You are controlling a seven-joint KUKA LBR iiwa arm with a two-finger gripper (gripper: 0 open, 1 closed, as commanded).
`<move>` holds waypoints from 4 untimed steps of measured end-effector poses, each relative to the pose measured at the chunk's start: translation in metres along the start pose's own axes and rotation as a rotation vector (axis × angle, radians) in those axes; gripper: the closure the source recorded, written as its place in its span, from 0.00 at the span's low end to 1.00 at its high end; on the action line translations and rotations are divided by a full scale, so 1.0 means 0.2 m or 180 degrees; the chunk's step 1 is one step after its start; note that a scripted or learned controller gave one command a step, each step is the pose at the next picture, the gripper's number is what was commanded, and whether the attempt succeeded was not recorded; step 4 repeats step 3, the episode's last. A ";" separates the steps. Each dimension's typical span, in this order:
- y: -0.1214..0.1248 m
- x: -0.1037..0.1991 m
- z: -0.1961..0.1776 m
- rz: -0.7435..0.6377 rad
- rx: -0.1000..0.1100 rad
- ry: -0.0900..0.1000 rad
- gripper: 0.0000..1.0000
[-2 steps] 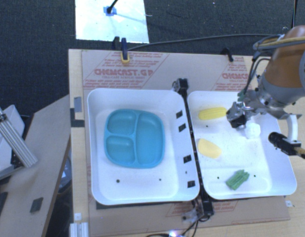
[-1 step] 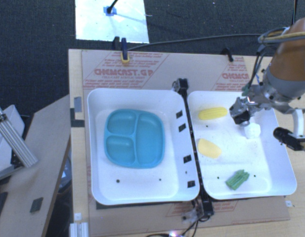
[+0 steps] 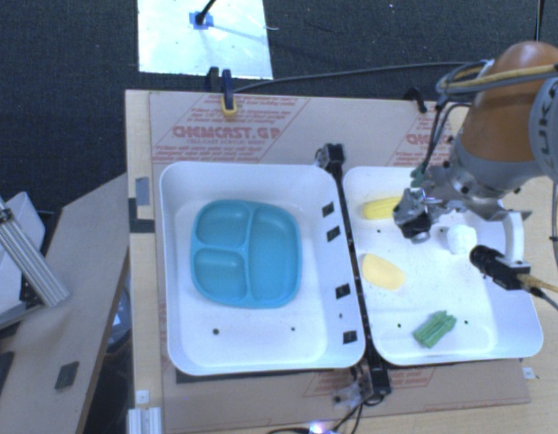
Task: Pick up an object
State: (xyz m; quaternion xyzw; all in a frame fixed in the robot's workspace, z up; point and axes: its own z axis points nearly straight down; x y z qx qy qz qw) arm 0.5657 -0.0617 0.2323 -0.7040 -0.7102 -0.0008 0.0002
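Dark carpet surrounds the bench point(image 3: 143, 269), which bears two white bins, and taking the right bin point(image 3: 523, 333) as landmark, a green toy point(image 3: 435, 328) lies near its front edge. Farther back a pale yellow piece point(image 3: 383, 272) sits toward its left wall, and beyond that a yellow one point(image 3: 380, 209) lies just left of the gripper point(image 3: 414, 217), whose grip I cannot tell. Left of that bin, the other bin point(image 3: 184, 333) holds a blue tray point(image 3: 247, 253).

The gripper point(image 3: 414, 217) hangs low over the right bin point(image 3: 509, 333), just beside a yellow piece point(image 3: 380, 209). Another yellow piece point(image 3: 383, 272) and a green toy point(image 3: 435, 328) lie nearer (well apart). The left bin point(image 3: 184, 333) holds a blue divided plate point(image 3: 247, 252).
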 end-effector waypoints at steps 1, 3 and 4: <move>-0.04 0.24 -0.03 -0.0005 -0.0001 0.0003 1.00; -0.03 0.82 -0.01 -0.0005 -0.0001 0.0004 1.00; -0.03 0.82 -0.01 -0.0005 -0.0001 0.0004 1.00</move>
